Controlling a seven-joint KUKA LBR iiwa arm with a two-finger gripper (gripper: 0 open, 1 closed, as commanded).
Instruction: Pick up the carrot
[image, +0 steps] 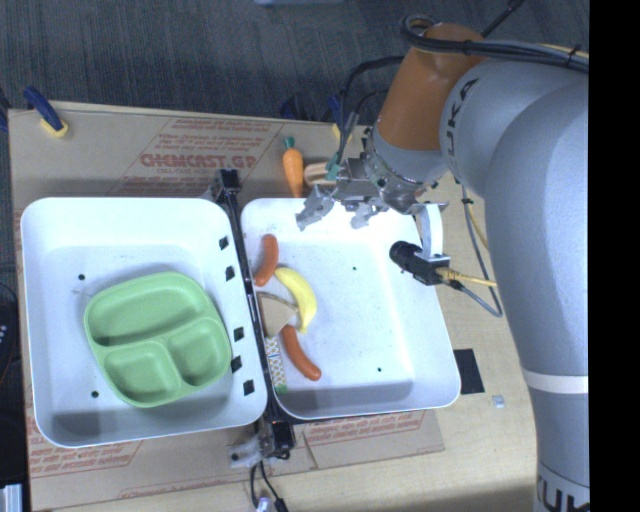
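Not yet grasped: carrot (292, 169) lying just left of the gripper (340, 207), spread wide and holding nothing.

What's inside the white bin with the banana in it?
In the right bin, along its left side: a banana, two orange sausages and a small packet. The tool and arm cover its far edge.
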